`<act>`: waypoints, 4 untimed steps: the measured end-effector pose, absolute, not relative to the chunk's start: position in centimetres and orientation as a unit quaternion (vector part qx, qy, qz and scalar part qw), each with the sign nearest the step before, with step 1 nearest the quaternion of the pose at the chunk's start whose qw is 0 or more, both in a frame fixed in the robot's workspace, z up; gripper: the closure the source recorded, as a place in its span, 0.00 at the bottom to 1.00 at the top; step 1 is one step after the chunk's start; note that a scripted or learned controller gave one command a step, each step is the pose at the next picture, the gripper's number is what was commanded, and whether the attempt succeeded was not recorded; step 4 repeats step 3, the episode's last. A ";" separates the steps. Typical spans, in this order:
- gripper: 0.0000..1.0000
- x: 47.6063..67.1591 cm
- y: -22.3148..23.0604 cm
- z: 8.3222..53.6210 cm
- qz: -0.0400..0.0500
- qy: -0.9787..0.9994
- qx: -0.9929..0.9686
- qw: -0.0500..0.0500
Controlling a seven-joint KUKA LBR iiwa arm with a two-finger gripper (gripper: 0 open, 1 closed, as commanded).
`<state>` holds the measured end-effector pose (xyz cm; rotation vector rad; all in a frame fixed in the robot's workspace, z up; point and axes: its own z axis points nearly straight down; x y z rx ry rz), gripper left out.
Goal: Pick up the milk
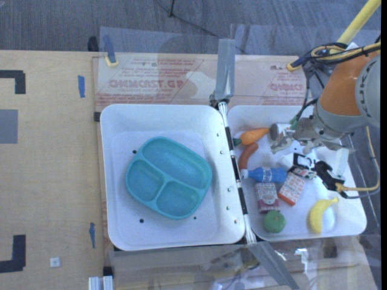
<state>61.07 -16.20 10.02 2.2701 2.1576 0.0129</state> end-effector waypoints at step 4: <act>1.00 57.6 -11.8 18.8 0.000 0.690 0.723 0.000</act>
